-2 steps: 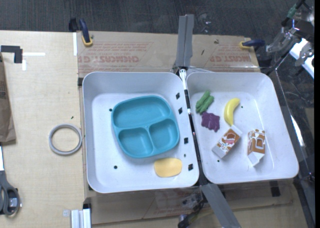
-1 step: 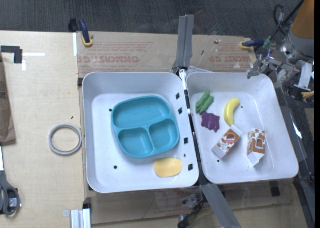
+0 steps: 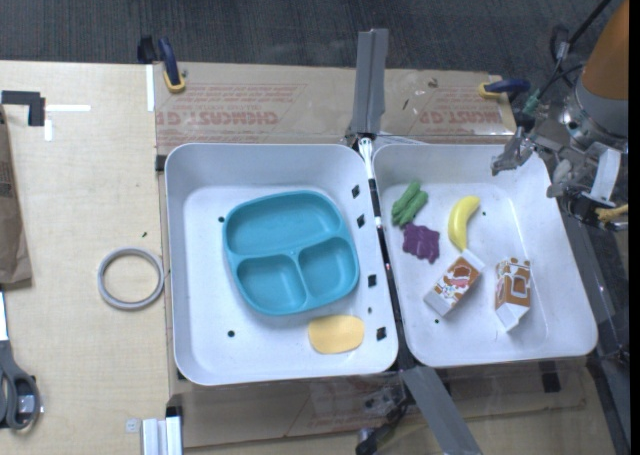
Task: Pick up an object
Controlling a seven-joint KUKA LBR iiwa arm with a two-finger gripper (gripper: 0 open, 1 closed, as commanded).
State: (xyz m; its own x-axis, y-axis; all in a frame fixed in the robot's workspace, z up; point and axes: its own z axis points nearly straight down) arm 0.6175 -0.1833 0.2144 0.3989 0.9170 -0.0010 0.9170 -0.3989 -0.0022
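Observation:
The right bin (image 3: 560, 343) holds a green bean-like toy (image 3: 409, 202), a purple grape bunch (image 3: 421, 241), a yellow banana (image 3: 461, 221) and two small orange-and-white cartons (image 3: 453, 286) (image 3: 513, 292). In the left bin (image 3: 190, 243) lie a blue divided plate (image 3: 290, 251) and a pale yellow oval piece (image 3: 336, 334). My gripper (image 3: 535, 158) hangs at the right bin's far right corner, above the rim and apart from every object. Nothing shows between its fingers.
A grey divider post (image 3: 371, 83) stands between the bins at the back. On the wooden bench at the left lie a grey tape ring (image 3: 131, 277) and scissors (image 3: 18, 395). Yellow-handled clamps (image 3: 172, 73) (image 3: 500, 89) hold the cardboard behind the bins.

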